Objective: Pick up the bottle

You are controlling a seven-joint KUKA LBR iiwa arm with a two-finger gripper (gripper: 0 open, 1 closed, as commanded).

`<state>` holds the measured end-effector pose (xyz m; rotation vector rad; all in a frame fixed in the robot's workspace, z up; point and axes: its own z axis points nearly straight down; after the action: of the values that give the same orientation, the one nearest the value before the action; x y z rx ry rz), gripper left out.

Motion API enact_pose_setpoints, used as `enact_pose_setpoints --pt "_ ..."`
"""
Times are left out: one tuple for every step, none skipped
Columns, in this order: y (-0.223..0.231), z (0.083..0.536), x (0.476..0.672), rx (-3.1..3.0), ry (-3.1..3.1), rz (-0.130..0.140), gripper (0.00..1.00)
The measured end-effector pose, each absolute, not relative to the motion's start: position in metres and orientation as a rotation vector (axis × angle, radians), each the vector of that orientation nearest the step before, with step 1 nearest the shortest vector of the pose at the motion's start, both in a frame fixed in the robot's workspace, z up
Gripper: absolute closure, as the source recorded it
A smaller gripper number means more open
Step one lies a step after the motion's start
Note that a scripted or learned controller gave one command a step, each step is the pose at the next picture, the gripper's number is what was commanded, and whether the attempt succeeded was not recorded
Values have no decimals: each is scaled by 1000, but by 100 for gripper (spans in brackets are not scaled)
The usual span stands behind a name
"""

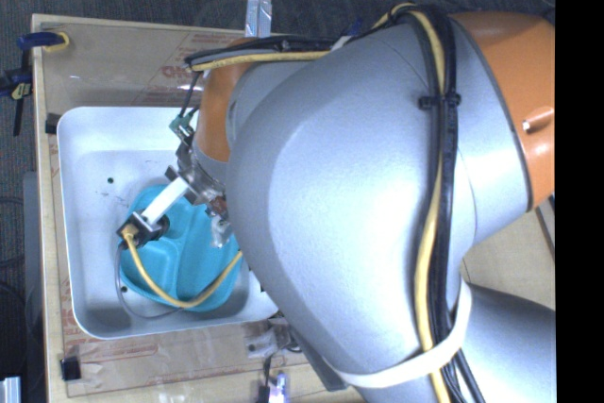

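A turquoise-blue bottle-like thing (187,250) lies in the left white bin (74,203), towards the bin's near right corner. My gripper (215,214) hangs right over the blue thing's right side, low in the bin, and looks to be touching or nearly touching it. The wrist and the bulky grey arm hide how it stands. The blue thing's right part is covered by the arm.
The grey and orange arm (396,203) covers the right side of the bench. A blue clamp (38,41) sits at the bench's far left corner and a metal bracket (259,14) on its far edge. Small dark specks (110,182) mark the bin floor.
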<state>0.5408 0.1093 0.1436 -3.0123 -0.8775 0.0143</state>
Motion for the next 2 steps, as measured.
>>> enact_pose_setpoints --pt "112 152 540 -3003 -893 26 100" --pt "128 306 561 -2850 -1313 5 100"
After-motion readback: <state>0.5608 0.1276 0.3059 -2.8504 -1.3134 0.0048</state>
